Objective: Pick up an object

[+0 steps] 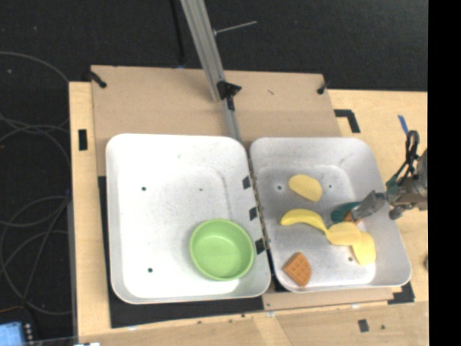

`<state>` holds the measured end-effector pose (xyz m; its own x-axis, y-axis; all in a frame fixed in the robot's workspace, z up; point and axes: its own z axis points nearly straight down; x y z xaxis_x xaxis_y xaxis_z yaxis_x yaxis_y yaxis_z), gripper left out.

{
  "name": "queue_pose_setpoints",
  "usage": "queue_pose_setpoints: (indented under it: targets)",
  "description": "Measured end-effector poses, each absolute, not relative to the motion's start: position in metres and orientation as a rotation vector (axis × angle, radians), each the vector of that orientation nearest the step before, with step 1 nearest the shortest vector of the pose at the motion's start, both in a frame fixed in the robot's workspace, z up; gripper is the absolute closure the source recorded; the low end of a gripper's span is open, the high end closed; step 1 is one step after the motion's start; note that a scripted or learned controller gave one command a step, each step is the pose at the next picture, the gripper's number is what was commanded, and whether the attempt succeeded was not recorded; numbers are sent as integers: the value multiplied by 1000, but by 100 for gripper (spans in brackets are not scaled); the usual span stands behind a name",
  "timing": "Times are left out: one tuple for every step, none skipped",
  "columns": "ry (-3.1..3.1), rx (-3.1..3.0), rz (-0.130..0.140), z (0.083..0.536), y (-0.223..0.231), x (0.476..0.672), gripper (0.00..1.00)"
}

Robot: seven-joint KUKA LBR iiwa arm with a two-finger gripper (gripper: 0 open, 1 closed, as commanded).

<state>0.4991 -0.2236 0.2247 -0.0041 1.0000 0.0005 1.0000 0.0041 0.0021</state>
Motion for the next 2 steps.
queue_pose_setpoints:
  targets:
    - [2224, 2217, 3, 225, -224, 499, 0]
    - [2220, 2220, -2, 185, -226, 500, 0]
